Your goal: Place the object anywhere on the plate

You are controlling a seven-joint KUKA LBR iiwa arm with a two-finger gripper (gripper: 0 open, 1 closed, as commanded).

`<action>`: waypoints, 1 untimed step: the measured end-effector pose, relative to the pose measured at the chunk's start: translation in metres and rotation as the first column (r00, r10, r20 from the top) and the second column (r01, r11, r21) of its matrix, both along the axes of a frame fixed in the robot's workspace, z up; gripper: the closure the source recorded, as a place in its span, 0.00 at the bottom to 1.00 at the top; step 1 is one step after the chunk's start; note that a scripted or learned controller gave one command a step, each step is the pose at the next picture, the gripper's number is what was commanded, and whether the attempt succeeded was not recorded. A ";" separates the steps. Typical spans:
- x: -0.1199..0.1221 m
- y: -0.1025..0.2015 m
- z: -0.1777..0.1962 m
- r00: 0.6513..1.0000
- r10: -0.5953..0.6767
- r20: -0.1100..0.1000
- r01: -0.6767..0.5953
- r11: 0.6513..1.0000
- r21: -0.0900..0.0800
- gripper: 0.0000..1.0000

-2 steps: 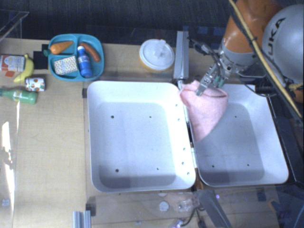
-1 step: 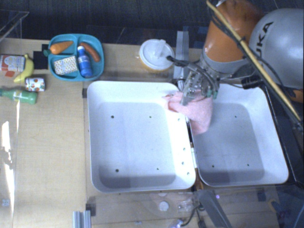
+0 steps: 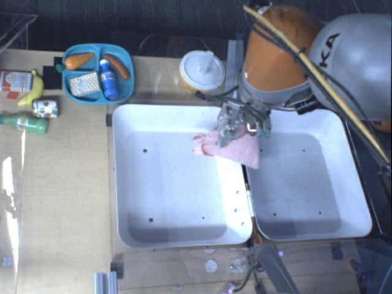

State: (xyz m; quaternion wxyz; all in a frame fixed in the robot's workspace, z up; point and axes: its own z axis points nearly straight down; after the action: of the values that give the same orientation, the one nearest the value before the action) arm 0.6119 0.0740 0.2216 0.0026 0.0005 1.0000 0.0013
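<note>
the gripper (image 3: 236,129) of the grey and orange arm (image 3: 275,41) hangs over the far right corner of the left bin (image 3: 177,225), close to the rim it shares with the right bin (image 3: 318,219), with a pink cloth (image 3: 231,148) bunched directly beneath it. the cloth appears pinched at its upper edge between the closed-in fingers and droops from there, one corner pointing toward the bin's middle and the other spreading over the shared rim; whether any of it touches the bin floor cannot be told from this slanted angle. the step in hand looks like the carry, with the cloth lifted and ready to travel. no ordinary plate can be made out in either bin; the nearest candidate is a blue divided tray (image 3: 125,78) at the bench's far left, holding toy food and a small bottle, and a white lidded cup (image 3: 203,70) stands on the bench just beyond the left bin's far rim. the next move would call for a clean lift so the hanging fabric clears the bin wall, then a carry to whichever dish serves as the plate, with release only once the cloth hangs above it. a limp cloth may slip from a shallow pinch or snag the rim.
</note>
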 end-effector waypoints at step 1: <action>-0.020 0.058 0.004 1.000 0.003 -0.001 -0.003 1.000 0.000 1.00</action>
State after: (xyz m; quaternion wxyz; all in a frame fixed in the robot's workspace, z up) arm 0.5920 0.1323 0.2254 0.0022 -0.0011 1.0000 0.0013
